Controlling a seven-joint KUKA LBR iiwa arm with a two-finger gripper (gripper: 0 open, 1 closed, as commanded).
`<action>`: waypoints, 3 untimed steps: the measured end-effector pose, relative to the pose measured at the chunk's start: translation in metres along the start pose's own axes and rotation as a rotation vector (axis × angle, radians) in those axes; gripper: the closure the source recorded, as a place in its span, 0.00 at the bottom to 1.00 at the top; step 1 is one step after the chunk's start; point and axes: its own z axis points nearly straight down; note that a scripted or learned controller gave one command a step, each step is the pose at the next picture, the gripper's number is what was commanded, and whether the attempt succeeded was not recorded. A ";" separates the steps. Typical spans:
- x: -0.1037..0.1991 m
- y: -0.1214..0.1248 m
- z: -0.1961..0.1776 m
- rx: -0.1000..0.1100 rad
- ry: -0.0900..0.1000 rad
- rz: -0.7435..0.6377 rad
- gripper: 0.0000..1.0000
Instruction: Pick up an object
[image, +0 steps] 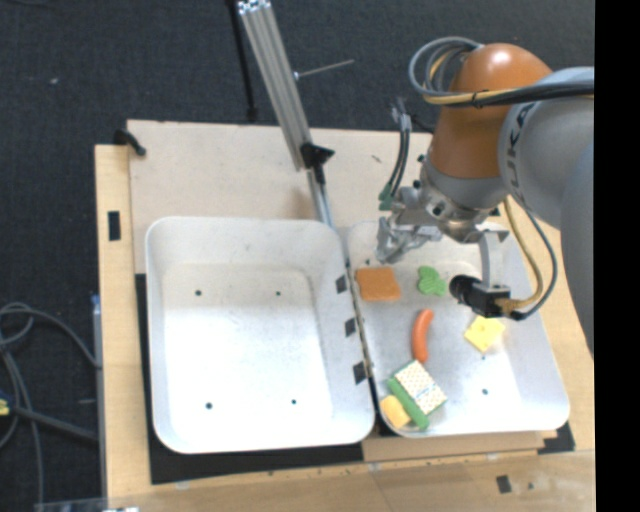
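Camera view: gripper (392, 243) over right bin's (530, 395) far-left corner, whether open or closed I cannot tell; orange block (378, 285) just beyond its tip, toward desk's near edge; nothing visibly held.

I see my tool (392, 245) hanging over the right bin (520, 400), just above an orange block (378, 285).

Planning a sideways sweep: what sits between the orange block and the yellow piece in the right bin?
In the camera view, a small green piece lies between the orange block and the yellow piece.
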 end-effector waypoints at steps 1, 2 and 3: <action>0.053 0.010 0.012 -0.002 -0.001 0.000 1.00; 0.097 0.018 0.007 -0.006 0.000 -0.001 1.00; 0.093 0.018 0.007 -0.004 -0.002 0.003 0.00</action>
